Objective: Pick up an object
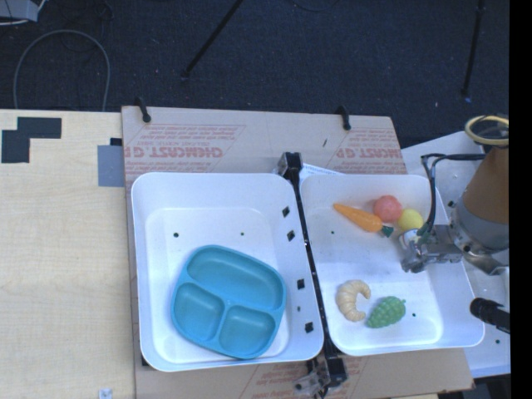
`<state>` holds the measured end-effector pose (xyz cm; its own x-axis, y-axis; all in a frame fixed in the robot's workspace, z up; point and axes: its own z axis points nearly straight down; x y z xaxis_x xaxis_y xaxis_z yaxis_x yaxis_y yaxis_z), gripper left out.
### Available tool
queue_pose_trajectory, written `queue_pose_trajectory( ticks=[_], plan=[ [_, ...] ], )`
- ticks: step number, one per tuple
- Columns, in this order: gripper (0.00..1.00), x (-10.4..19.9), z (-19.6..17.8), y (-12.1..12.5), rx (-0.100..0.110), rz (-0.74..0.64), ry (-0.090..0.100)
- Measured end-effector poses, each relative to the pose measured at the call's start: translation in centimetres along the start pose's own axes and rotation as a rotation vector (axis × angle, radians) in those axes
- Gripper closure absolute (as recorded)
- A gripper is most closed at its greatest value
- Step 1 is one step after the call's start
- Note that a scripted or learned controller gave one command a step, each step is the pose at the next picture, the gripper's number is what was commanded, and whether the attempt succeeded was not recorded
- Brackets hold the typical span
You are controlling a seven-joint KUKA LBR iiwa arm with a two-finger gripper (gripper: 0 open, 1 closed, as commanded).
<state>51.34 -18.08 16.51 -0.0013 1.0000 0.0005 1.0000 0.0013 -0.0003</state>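
In the right bin (455,332) lie an orange carrot (358,217), a pink-red round fruit (386,207), a small yellow fruit (410,219), a cream croissant (354,298) and a green bunch of grapes (386,312). My gripper (415,254) hangs at the bin's right side, just below the yellow fruit and right of the carrot's green end. Nothing shows between its fingers. The croissant and grapes lie lower left of it, apart from it.
The left bin (154,202) holds a blue divided plate (229,300). A black divider (302,256) runs between the bins. The arm's grey body and orange band (490,185) stand over the right bin's right rim. Cardboard lies under both bins.
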Motion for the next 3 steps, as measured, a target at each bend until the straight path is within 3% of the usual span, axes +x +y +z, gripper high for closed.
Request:
queue_pose_trajectory(
  ticks=[1, 2, 3],
  plan=[
    [1.00, -0.6, -5.6, -0.8, -0.002, 0.001, -0.001],
    [1.00, -0.6, -6.8, -0.7, 0.001, 0.000, 0.000],
    [1.00, 4.3, -7.6, 1.4, 0.001, -0.003, 0.001]
  ],
)
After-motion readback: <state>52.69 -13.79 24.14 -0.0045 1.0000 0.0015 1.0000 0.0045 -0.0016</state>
